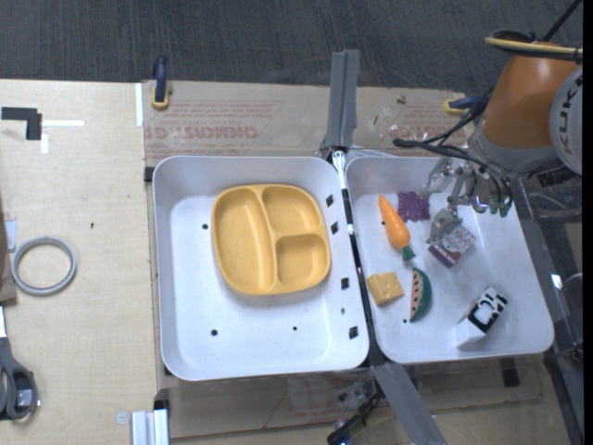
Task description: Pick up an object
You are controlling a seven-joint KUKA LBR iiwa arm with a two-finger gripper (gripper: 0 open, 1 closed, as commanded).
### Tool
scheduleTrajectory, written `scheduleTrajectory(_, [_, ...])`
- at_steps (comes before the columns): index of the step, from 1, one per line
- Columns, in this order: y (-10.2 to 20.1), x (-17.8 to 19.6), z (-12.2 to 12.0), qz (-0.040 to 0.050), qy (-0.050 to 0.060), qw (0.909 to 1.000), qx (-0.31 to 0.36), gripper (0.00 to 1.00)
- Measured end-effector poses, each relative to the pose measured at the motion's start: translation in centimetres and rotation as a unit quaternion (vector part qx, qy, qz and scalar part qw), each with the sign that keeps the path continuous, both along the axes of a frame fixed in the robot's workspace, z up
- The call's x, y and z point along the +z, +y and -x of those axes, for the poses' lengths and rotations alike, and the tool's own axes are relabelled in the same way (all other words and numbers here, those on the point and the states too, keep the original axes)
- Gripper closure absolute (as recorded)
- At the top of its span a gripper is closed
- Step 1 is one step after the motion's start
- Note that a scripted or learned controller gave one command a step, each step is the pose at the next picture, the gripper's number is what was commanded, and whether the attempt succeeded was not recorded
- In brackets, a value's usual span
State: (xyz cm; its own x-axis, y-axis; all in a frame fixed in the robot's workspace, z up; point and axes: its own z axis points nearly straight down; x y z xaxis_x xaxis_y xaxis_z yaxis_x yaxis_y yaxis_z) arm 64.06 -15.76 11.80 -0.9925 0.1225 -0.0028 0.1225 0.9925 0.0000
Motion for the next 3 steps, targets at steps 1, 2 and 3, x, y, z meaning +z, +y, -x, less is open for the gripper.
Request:
scheduleTrajectory(1, [6.0, -2.5, -0.4, 0.0, 0.0, 0.9873, -0.159, 0.0])
scheduleTrajectory(2, [6.0, -1.8, -0.1, 0.0016, 0.005, 0.9875, -0.158, 1.0])
scheduleTrajectory(3, [4.8, 5.2, 4.1, 0.0001, -0.001, 0.9922, -0.124, 1.0])
